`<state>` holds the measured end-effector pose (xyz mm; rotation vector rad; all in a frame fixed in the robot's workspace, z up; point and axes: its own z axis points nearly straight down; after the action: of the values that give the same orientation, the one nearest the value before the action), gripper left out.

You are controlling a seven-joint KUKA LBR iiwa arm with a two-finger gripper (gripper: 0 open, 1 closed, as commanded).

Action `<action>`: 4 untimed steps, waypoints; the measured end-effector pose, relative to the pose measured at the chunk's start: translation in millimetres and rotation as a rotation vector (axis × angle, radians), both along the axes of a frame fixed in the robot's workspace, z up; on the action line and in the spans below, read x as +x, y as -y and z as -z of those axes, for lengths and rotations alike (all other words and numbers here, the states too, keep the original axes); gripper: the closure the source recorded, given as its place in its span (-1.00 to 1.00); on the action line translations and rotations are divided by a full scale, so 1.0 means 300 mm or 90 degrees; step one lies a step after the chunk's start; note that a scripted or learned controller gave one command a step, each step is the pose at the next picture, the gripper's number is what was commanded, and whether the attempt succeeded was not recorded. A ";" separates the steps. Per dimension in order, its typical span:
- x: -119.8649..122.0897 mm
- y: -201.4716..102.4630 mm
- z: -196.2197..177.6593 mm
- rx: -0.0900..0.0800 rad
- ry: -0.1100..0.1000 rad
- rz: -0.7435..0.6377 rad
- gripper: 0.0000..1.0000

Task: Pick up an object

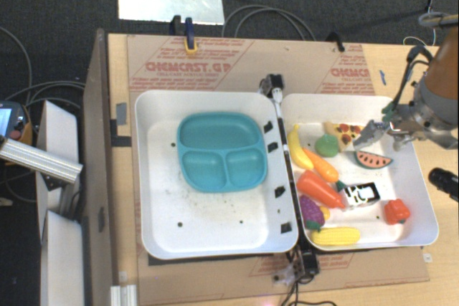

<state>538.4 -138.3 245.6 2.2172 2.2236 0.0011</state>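
While the gripper [374, 131] hangs over the far side of the right bin [423, 204], whether it is released or clenched cannot be told, and nothing shows in its hold. Just below it lies the melon slice [374, 159], with the pizza slice [343, 131] and a green ball [327, 146] beside it; the carrot [319, 189], banana [297, 147], corn [333, 235] and red pepper [396, 211] lie further out. These look like light, stiff, smooth plastic toys, so the flat melon slice is probably best pinched across its thin faces, since rounded pieces may squirt free.
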 end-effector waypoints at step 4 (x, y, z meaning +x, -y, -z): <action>-0.062 -0.057 0.501 0.000 0.001 0.001 1.00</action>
<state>519.9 -121.1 95.2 2.2186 2.2209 0.0036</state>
